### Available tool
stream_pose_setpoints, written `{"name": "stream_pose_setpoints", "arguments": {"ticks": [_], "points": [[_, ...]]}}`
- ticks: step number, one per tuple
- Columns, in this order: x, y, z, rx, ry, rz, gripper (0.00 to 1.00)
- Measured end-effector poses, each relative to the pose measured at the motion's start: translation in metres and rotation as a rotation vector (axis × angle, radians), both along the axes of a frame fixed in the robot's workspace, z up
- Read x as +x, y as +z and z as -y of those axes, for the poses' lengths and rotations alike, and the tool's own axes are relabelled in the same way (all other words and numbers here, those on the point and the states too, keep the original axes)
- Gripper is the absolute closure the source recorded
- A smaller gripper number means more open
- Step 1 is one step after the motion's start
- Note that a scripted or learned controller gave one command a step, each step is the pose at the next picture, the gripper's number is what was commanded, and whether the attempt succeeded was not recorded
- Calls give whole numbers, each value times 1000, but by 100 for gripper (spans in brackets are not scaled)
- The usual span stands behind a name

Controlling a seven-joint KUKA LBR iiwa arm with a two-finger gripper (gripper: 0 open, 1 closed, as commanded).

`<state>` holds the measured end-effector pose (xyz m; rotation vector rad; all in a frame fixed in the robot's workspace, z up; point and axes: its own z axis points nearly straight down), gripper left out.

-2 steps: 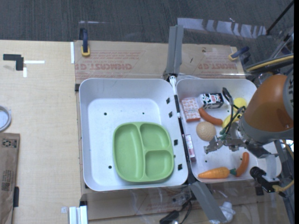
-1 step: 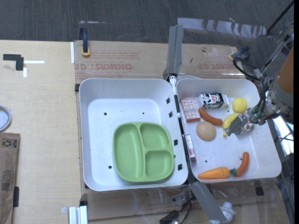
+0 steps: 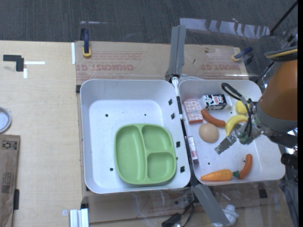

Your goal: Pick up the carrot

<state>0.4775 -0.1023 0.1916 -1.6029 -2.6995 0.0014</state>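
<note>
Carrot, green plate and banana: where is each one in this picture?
carrot [image 3: 218, 175], camera view, middle of its orange body.
green plate [image 3: 145, 153], camera view, the ridge between its compartments.
banana [image 3: 235, 122], camera view, middle of its yellow curve.

I work from a single fixed camera mounted above the worktop [image 3: 38, 103], looking down at a slant. The far edge of the worktop runs along the top of my frame, with dark floor beyond it; the near edge falls at the bottom. The view stands far enough back to hold both white bins whole: the left bin [image 3: 90, 126] near centre, the right bin [image 3: 267, 174] toward the right side. The arm [image 3: 281, 98] enters from the right edge.
</note>
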Motion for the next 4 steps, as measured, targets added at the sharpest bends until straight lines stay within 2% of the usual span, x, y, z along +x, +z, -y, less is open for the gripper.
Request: {"name": "stream_pose_setpoints", "arguments": {"ticks": [1,2,3,4], "points": [[1,15,36,-1,146,3,0],[17,-27,53,1,293,2,0],[1,-30,55,1,710,3,0],[7,-94,10,-12,798,23,0]]}}
